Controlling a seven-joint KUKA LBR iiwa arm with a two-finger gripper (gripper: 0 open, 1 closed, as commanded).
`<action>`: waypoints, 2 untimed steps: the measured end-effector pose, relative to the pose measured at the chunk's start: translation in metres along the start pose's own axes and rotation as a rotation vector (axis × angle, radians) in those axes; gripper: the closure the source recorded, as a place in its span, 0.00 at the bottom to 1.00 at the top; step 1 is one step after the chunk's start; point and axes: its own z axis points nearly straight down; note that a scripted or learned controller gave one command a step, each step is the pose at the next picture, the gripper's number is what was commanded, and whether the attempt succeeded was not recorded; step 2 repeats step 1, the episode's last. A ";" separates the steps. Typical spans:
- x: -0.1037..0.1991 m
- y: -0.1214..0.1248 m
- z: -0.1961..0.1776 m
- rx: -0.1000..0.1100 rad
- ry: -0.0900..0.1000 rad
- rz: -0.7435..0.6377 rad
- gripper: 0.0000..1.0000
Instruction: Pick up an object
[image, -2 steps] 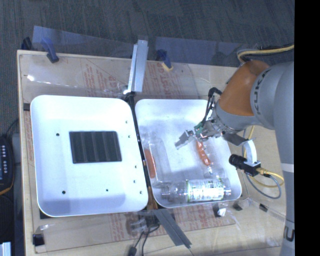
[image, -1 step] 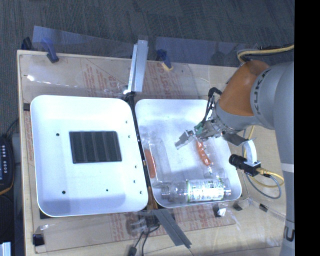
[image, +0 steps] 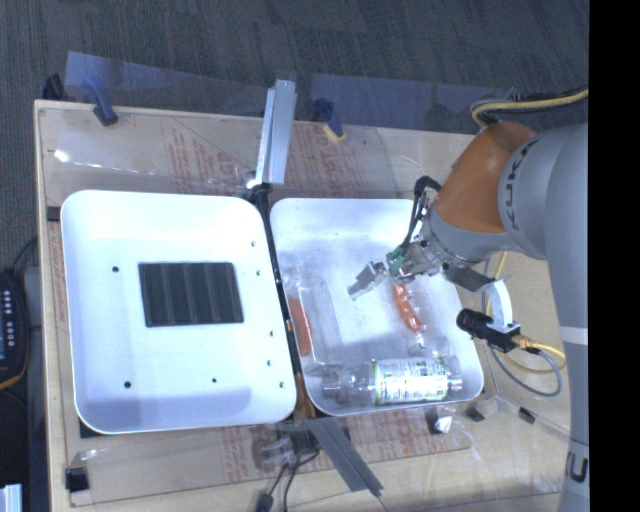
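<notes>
Look to the right bin (image: 300, 225) and you find the arm (image: 520, 190) reaching in from the right, its orange band above the wrist, with the pincer (image: 372, 278) low over the middle of that bin. Its fingers look parted, and you can see nothing between them. Just right of the pincer lies a small orange object (image: 406, 306), stretched out towards the near side, close to the fingers but apart from them.

Along the near wall of the same bin you see a clear bottle (image: 400, 381) on its side, with a green and white label. A thin orange stick (image: 301, 325) lies against the left wall (its far end is blurred by something clear beside it).

The left bin (image: 90, 300) holds a dark ribbed rectangle (image: 190, 293) at its middle. Both bins sit side by side on the tabletop (image: 150, 150), which is covered with clear sheeting.
</notes>
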 end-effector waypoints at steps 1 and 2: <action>0.000 -0.005 -0.014 -0.002 -0.003 0.003 0.00; 0.000 -0.005 -0.014 -0.002 -0.003 0.003 0.00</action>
